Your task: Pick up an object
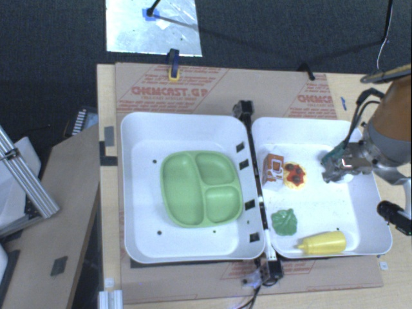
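Observation:
The right bin (360,237) holds a small pizza slice with red toppings (295,175), a brown and white packet (274,167) beside it, a green broccoli piece (284,221) and a yellow mustard bottle (322,242) lying near the front. My gripper (335,166) hangs over the right part of this bin, a little to the right of the pizza slice. Nothing shows between its fingers.
The left bin (138,237) holds a green divided plate (199,188). A black divider with clips (252,179) runs between the bins. The arm's grey body with its orange band (393,118) enters from the right. A cardboard sheet (193,89) lies under the bins.

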You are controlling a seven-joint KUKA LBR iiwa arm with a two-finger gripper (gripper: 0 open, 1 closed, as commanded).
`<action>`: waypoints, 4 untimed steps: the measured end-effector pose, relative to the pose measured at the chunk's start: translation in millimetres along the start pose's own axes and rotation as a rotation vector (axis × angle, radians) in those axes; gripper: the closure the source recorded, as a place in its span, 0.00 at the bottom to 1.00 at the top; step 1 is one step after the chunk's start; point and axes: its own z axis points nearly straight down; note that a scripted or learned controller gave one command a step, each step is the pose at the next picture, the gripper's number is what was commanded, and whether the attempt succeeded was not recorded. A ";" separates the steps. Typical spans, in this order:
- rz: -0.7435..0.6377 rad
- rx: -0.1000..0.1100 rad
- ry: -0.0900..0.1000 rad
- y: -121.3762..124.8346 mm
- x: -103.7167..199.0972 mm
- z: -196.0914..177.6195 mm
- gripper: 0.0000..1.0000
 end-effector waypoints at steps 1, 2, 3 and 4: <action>-0.005 0.004 0.003 21.6 52.6 12.1 1.00; -0.005 0.003 0.003 45.5 111.2 7.0 1.00; -0.005 0.004 0.003 61.2 168.2 12.2 1.00; -0.004 0.005 0.003 82.5 212.8 20.7 1.00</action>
